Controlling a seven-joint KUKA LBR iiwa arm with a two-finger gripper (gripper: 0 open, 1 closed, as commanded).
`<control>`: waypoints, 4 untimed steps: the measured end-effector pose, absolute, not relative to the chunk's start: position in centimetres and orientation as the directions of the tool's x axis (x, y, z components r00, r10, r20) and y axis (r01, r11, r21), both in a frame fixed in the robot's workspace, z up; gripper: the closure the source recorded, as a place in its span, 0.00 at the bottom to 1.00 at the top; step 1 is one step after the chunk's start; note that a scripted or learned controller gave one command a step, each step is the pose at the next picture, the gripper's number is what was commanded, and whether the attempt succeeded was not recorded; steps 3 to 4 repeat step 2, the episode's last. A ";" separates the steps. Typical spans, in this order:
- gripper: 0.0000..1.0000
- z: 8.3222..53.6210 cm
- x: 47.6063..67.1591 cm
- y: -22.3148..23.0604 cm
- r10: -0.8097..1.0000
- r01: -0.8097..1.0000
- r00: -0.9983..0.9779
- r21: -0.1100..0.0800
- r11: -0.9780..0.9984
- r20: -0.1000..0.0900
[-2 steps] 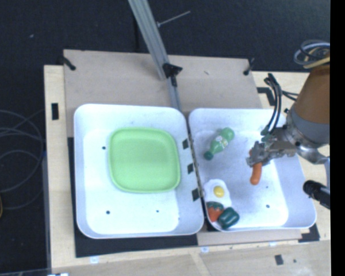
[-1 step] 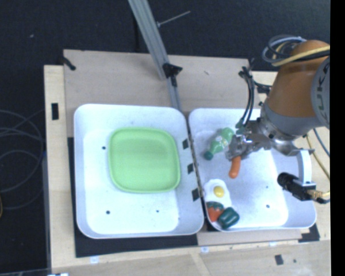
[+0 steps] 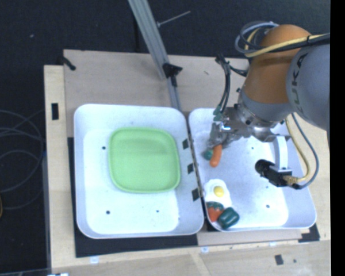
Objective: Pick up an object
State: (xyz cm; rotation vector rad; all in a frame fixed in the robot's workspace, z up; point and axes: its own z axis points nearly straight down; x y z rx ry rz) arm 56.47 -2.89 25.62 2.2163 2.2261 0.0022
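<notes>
The carrot point(image 3: 216, 156) lies in the right bin point(image 3: 299, 211) near its left wall, long axis running roughly 12 to 6 o'clock with a slight tilt, green top toward 10 o'clock. The gripper point(image 3: 223, 132) sits directly at the carrot's 12 o'clock; whether its fingers are released or clenched cannot be told. At 6 o'clock, 1 cluster of toy food point(image 3: 220, 206) rests. The left bin point(image 3: 86, 211) holds a green plate point(image 3: 144, 158). Both bins sit on the surface point(image 3: 103, 73).

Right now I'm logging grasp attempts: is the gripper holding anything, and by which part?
It cannot be told. The gripper sits right over the upper end of the toy carrot in the right bin, but a hold isn't visible.
</notes>
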 end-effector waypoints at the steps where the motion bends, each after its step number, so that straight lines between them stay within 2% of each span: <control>1: 1.00 24.3 59.3 1.3 1.000 1.000 -0.003 -0.001 0.003 0.000; 2: 1.00 23.6 62.1 6.5 1.000 1.000 -0.003 0.000 0.003 0.000; 4: 1.00 23.6 62.1 6.5 1.000 1.000 -0.003 0.000 0.003 0.000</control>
